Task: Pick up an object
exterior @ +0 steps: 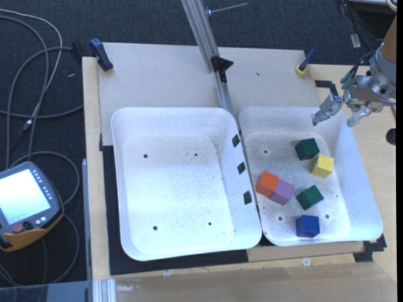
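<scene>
Overhead, gripper open, blocks skewed diagonally

Arm cut off at right edge; pendant cut left.

Grey metal wrist, orange band, black cables.

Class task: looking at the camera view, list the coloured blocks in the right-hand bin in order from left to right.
orange block → purple block → blue block → yellow block. The two green blocks sit at nearly the same position across as the blue one, so I leave them out.
</scene>
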`<state>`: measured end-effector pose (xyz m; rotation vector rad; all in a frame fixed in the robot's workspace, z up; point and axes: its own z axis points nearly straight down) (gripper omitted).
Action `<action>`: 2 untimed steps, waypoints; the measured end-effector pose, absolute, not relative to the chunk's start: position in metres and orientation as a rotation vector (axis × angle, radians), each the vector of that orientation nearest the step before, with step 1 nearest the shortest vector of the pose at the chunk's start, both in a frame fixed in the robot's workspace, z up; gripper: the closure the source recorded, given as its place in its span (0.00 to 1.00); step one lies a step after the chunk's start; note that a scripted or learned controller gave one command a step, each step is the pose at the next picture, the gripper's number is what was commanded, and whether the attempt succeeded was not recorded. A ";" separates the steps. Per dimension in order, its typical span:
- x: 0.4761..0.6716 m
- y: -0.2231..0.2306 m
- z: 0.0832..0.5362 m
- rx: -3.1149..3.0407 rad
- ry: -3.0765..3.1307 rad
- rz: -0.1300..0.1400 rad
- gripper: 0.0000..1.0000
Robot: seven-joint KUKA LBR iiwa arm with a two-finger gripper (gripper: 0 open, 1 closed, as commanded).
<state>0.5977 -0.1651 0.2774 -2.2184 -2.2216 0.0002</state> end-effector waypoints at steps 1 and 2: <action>0.634 -0.170 0.130 -2.229 -2.231 -0.008 0.00; 0.614 -0.171 0.098 -2.218 -2.218 0.004 0.00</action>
